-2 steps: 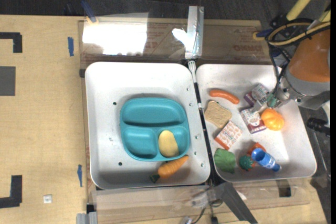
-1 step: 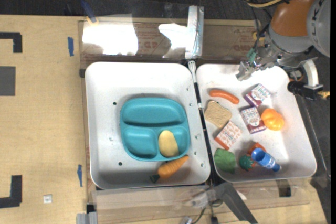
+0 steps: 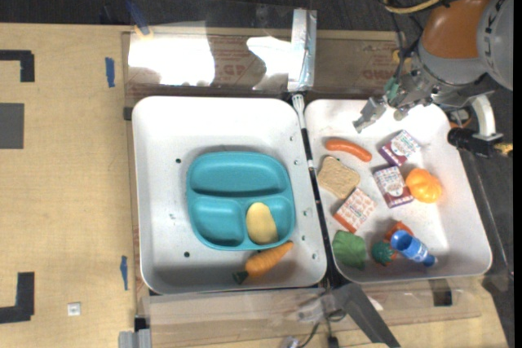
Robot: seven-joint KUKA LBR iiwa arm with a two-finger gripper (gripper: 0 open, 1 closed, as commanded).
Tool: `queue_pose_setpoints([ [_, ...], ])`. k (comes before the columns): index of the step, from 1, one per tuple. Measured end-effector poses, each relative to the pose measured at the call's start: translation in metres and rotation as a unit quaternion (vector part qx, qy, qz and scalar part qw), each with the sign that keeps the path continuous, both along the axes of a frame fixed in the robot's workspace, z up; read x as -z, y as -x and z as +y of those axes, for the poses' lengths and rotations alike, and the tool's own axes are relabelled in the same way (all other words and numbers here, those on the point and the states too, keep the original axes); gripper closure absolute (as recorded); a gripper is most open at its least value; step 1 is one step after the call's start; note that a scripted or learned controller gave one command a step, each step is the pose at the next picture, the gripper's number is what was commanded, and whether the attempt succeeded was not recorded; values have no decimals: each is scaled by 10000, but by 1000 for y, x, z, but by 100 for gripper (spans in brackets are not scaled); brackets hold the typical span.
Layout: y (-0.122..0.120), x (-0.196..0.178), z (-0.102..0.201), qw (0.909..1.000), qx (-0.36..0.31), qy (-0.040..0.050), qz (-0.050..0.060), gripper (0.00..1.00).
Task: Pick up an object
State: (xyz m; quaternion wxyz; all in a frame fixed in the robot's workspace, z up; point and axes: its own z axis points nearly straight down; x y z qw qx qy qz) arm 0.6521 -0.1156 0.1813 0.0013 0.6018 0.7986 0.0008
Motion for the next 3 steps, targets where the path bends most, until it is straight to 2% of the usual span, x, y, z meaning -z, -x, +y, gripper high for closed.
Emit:
queue_pose_setpoints([
  [1,13,92,-1,9990,-439,2,-15,0],
  [2,12,81,-1,9990,-437,7,-34,100],
  [3,9,-8,62,9999,-164,-4,-36,100],
])
